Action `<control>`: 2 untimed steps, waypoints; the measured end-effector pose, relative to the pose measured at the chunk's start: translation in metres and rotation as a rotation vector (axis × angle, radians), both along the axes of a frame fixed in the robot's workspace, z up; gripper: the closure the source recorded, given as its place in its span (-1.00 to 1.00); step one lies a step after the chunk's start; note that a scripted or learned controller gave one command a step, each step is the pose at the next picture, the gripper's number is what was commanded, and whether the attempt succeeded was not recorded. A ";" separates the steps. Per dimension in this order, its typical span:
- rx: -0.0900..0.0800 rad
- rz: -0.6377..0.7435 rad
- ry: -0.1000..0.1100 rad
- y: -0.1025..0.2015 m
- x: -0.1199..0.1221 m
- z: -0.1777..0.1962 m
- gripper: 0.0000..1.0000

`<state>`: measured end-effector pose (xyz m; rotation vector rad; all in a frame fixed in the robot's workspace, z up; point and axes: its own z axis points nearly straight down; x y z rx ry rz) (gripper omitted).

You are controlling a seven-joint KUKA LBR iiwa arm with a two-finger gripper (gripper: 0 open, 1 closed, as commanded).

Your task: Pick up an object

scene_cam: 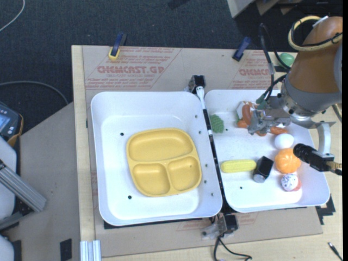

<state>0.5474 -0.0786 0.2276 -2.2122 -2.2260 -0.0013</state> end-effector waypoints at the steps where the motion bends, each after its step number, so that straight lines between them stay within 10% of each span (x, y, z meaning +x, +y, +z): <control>1: -0.002 0.000 -0.005 0.049 0.015 0.003 1.00; 2: -0.001 0.000 -0.005 0.103 0.014 0.009 1.00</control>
